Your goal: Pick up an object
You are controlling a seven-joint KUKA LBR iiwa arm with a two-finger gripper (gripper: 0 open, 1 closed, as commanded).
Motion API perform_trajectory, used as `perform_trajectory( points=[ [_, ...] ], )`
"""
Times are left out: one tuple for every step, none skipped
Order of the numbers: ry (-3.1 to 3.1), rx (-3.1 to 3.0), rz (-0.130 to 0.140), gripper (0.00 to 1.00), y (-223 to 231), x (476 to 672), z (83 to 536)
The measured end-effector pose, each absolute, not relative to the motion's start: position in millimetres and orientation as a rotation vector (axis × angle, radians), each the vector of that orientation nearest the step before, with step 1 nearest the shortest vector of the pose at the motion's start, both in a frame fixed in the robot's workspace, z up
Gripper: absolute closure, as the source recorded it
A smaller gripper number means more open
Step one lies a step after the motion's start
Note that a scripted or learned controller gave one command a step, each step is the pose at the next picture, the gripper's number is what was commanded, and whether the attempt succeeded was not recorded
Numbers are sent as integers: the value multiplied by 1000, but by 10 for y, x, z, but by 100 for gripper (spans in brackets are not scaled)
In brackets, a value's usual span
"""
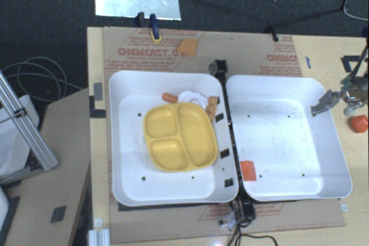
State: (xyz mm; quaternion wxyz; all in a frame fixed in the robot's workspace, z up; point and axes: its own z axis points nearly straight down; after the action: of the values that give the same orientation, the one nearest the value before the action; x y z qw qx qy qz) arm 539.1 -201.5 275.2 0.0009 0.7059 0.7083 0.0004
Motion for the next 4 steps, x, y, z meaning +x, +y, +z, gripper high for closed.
perform_trajectory(
  points=[
    [2232, 2213, 3, 0, -1370, 4854, 2788],
    [2247, 2204, 4, 0, 103, 4865, 2274],
    [2208, 2221, 5, 0, -766, 4873, 2934],
    [2233, 2211, 4, 0, -142, 4873, 2720]
  ],
)
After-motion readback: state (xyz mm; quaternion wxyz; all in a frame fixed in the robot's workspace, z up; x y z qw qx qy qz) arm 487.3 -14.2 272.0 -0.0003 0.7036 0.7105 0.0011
